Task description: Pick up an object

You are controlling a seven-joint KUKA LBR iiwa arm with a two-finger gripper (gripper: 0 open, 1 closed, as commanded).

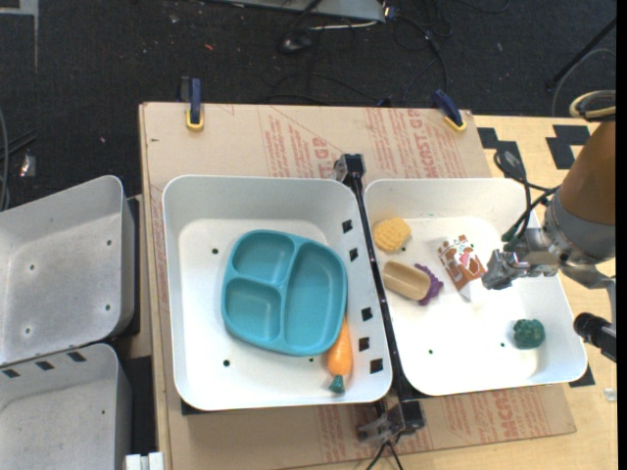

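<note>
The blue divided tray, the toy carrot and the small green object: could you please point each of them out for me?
blue divided tray (pixel 285 293), camera view, middle of the tray.
toy carrot (pixel 340 354), camera view, orange body.
small green object (pixel 528 333), camera view, its centre.

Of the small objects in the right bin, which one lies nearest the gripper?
The red-and-white printed packet, just left of the gripper. The yellow waffle-like piece, the tan bun-shaped toy and the dark green lump all lie farther off.

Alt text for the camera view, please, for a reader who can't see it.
A grey robot arm reaches from the right, its gripper low over the right bin beside a red-and-white packet, near a waffle, hot dog and green ball. The left bin holds a teal divided plate and carrot.
</note>
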